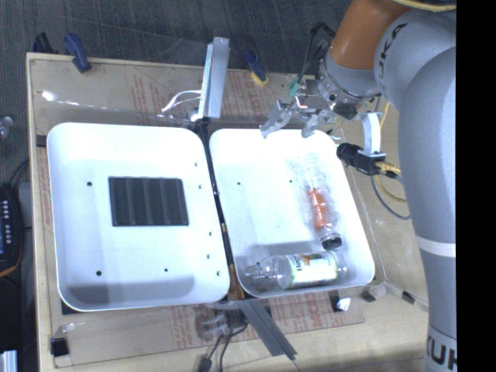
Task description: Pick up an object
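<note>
White plastic, two shallow bins side by side, takes up most of the surface (46, 84) as I watch from the overhead camera. My arm (418, 91), grey with an orange band above the wrist, reaches in from the right and holds its hand (293, 122) over the far edge of the right bin (248, 208), near that bin's far-right corner. The two fingers (274, 121) stand apart with a clear gap between them and nothing gripped; they hover at the rim, well apart from the objects below.

Two items lie in the right bin. A clear bottle with a green-and-white label (298, 270) rests on its side along the near wall, its neck pointing left. A clear bottle with an orange-red band and a dark cap (319, 204) lies lengthwise by the right wall, cap toward the near side, just beyond the labelled bottle; I cannot tell whether the two touch.

In the left bin (70, 231) I see a dark ribbed rectangular slab (149, 201) lying flat near the middle, a little toward the far side. A grey upright post (215, 76) stands at the far end of the seam between the bins, and blue clamps (77, 51) grip the board's far edge.
</note>
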`<state>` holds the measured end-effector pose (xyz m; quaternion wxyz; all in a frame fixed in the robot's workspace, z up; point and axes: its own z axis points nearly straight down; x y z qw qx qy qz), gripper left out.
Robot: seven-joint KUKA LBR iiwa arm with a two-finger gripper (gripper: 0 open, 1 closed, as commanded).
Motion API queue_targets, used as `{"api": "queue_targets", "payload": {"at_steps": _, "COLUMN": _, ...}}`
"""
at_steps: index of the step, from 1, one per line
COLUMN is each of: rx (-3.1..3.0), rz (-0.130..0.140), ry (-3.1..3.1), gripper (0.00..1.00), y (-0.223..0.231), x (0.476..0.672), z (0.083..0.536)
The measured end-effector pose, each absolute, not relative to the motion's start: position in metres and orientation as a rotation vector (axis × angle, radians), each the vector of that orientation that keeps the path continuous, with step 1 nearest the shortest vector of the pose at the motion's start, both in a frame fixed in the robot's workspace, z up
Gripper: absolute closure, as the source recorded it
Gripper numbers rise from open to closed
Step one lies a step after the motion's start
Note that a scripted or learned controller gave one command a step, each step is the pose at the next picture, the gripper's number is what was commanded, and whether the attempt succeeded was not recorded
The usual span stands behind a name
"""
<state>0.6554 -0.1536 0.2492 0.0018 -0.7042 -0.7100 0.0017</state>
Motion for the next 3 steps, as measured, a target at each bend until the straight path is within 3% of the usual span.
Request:
{"api": "queue_targets", "payload": {"at_steps": 1, "rx": -2.226, "rz": 0.007, "ry": -2.211, "gripper": 0.00, "y": -0.196, "x": 0.619, "z": 0.134}}
{"api": "queue_targets", "payload": {"at_steps": 2, "rx": -2.178, "rz": 0.001, "ry": -2.264, "gripper": 0.00, "y": -0.205, "x": 0.584, "z": 0.206}}
{"api": "queue_targets", "payload": {"at_steps": 3, "rx": -2.177, "rz": 0.002, "ry": -2.263, "gripper": 0.00, "y": -0.205, "x": 0.583, "z": 0.206}}
